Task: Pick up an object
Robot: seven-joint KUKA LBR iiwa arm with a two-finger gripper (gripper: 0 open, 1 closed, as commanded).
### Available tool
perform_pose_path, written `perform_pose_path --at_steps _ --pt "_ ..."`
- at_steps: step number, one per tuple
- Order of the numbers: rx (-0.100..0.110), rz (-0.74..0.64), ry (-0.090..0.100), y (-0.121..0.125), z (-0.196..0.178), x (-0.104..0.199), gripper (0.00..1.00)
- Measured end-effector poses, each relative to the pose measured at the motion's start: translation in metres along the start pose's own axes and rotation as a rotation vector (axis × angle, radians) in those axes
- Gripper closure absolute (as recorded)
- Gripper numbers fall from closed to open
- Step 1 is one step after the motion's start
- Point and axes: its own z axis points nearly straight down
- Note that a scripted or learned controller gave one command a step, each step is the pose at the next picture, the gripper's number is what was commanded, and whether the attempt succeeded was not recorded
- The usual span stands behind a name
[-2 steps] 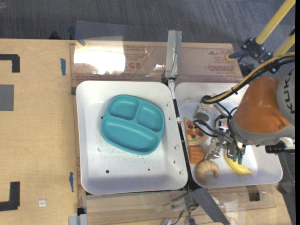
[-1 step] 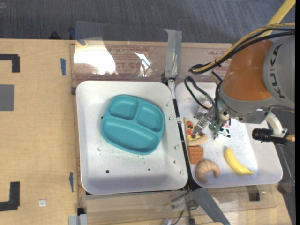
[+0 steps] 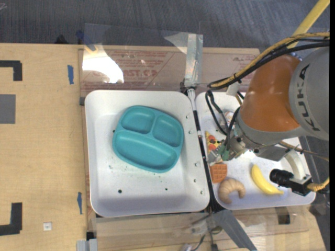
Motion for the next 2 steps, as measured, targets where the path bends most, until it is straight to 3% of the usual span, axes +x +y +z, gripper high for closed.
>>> perform_pose_path --at_steps 1,2 --pt "0.005 0.43 0.0 0.015 0.026 0.031 1.0" --pt "0.004 0.893 -0.001 0.046 0.019 0.087 1.0"
